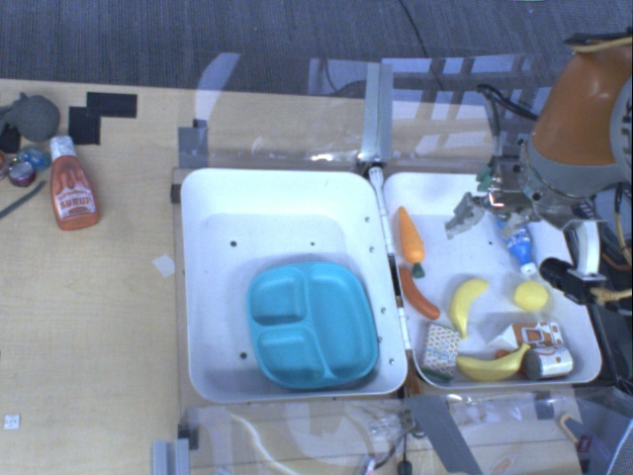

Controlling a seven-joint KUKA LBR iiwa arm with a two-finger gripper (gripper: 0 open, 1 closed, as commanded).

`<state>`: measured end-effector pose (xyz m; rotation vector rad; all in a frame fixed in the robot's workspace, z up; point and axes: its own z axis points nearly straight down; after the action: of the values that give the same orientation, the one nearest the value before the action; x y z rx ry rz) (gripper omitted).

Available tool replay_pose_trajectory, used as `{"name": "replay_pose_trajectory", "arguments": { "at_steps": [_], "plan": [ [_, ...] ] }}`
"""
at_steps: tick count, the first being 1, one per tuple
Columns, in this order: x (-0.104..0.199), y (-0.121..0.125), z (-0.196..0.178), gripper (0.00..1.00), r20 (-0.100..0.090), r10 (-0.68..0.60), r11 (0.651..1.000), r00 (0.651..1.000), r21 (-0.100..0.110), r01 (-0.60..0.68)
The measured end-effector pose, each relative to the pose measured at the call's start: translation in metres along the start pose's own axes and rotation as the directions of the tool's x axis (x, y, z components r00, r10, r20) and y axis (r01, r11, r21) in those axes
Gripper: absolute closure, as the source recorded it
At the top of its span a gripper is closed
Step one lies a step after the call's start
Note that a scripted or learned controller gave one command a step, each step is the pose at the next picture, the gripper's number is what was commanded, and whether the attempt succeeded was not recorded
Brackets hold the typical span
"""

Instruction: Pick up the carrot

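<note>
1. Carrot (409,236) lying in the right bin (589,364), right of centre in the frame, close against the bin's left wall, orange body upright in the picture with a small green end at the bottom.
2. Just below the carrot, slanting down to the right: a red-orange sausage (419,295), near it or touching, cannot tell which.
3. Gripper (473,209) hovering in the upper part of the same bin, to the right of the carrot and slightly above it in the frame, apart from it with bare white floor between; grey fingers (461,216) spread, nothing between them.
4. Arm (586,107) reaching in from the upper right, orange band above the wrist.
5. Lower right of the frame, in the same bin: two bananas (469,303), a lemon (531,295), a small blue-and-white bottle (520,249), a can (547,363).
6. Left bin (213,216), centre of frame, holding a blue divided tray (312,323).
7. Far left on the bench: a red syrup bottle (73,188).
</note>
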<state>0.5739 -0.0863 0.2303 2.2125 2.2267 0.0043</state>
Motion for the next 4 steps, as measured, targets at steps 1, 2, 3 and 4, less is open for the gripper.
{"name": "replay_pose_trajectory", "arguments": {
  "at_steps": [1,2,3,4],
  "plan": [
    [-0.004,-0.001,-0.017,0.00,0.000,-0.006,1.000,1.000,-0.001,0.006],
    [0.028,0.032,0.045,0.00,0.000,-0.373,0.928,0.928,0.000,0.373],
    [-0.005,0.042,0.141,0.00,0.005,-0.507,0.862,0.862,-0.007,0.507],
    [-0.002,0.044,0.129,1.00,0.006,-0.508,0.861,0.861,-0.013,0.508]
  ]
}}
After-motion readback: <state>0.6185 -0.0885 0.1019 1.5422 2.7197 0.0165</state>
